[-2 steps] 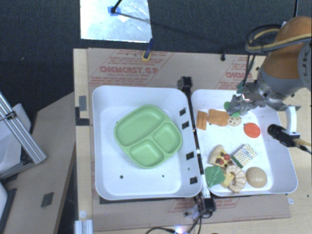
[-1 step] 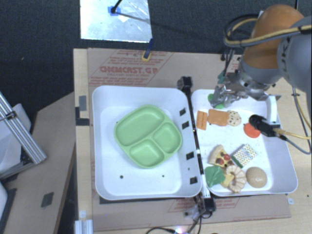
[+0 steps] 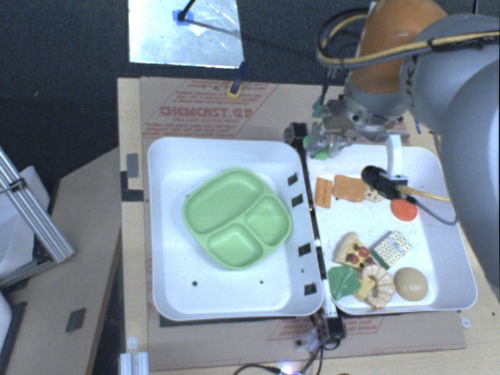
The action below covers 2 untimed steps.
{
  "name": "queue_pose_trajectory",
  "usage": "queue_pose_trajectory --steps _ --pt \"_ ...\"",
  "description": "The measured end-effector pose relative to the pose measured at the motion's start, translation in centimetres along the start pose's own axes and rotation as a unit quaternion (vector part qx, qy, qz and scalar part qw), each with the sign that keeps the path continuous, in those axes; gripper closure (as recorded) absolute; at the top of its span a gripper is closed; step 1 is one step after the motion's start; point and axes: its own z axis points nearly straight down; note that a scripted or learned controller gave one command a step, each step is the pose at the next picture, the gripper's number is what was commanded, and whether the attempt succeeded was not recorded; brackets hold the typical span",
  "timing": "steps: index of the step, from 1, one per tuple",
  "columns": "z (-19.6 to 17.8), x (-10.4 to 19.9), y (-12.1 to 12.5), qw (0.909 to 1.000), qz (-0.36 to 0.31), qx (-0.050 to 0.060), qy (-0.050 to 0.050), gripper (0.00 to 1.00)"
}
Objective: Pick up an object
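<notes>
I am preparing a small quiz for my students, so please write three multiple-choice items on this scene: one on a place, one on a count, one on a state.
1. Where does the green plate lie?
A. In the left bin
B. In the right bin
C. On the cardboard behind the bins

2. How many sections does the green plate have?
A. Two
B. Three
C. Five

3. In what state is the pizza slice?
A. Lifted above the bench by the arm
B. Lying on the floor of the right bin
C. Resting on the green plate

Answers:
1. A, the plate sits in the middle of the left bin.
2. B, two ridges split it into one long section and two smaller ones.
3. B, it lies flat beside the other toy foods.
</notes>
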Motion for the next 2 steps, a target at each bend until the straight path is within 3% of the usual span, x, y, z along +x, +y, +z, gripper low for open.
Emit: queue_pose_trajectory --steps 2 --pt "-1.27 0.02 0.48 1.0000 0.002 0.001 -0.001 1.00"
